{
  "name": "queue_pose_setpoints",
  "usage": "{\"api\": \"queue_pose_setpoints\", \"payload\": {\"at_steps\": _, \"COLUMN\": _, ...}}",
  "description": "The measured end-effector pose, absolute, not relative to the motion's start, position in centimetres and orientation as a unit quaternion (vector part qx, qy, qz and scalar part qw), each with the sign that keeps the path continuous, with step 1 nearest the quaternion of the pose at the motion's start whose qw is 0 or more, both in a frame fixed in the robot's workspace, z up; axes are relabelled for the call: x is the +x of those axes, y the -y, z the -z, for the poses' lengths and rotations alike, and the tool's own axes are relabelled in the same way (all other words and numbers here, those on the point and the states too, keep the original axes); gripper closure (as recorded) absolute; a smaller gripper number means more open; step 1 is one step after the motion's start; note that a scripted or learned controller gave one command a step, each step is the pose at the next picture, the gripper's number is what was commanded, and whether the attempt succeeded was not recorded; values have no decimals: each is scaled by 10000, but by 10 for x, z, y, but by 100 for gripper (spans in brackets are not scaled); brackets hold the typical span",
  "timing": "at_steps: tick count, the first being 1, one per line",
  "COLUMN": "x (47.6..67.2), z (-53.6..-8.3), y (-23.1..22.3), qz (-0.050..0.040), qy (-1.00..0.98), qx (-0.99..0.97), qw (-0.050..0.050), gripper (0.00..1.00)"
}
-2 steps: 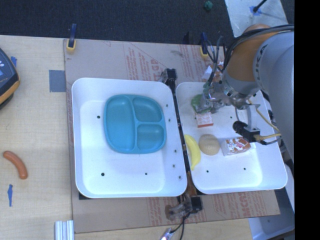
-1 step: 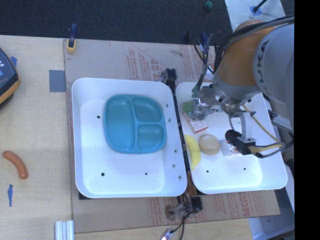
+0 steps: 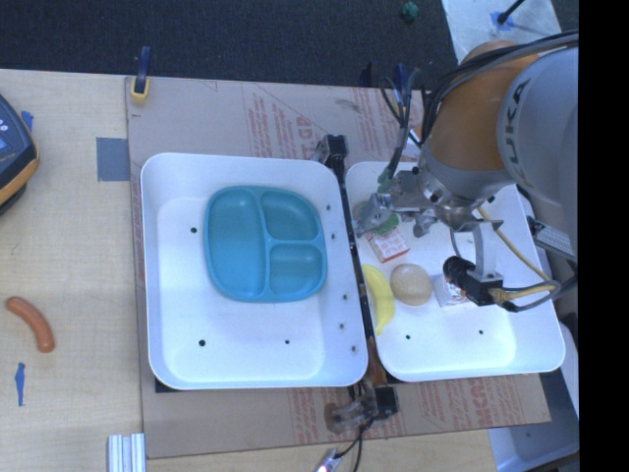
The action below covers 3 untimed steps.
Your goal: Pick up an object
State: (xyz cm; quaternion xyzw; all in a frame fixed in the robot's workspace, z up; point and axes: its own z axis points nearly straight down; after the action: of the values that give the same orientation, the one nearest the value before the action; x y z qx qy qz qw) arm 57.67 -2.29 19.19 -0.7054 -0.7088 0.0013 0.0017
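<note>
The grey arm with its orange band reaches in from the right and hangs over the upper part of the right shallow white bin (image 3: 531,357). Its gripper (image 3: 398,205) sits low near that bin's upper left corner; whether it is open or closed cannot be told. Just below it lies a small red-and-white packet (image 3: 389,247). Further down, a yellow banana (image 3: 379,298) lies along the bin's left wall, with a round beige potato-like object (image 3: 412,284) just beside it. The left white bin (image 3: 177,357) holds a blue divided plastic plate (image 3: 265,243). On the wooden tabletop (image 3: 69,264), far left, lies an orange toy sausage (image 3: 31,323).
</note>
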Motion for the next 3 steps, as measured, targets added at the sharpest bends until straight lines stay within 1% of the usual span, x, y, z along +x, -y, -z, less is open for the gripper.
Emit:
{"api": "queue_pose_setpoints", "payload": {"at_steps": 1, "x": 584, "z": -192, "y": 69, "qz": -8, "qy": 7079, "qx": -7063, "qw": 4, "gripper": 0}}
{"api": "queue_pose_setpoints", "payload": {"at_steps": 2, "x": 520, "z": -100, "y": 98, "qz": -16, "qy": 7087, "qx": -7055, "qw": 11, "gripper": 0}}
{"api": "queue_pose_setpoints", "payload": {"at_steps": 3, "x": 591, "z": -92, "y": 92, "qz": -5, "qy": 7082, "qx": -7060, "qw": 8, "gripper": 0}}
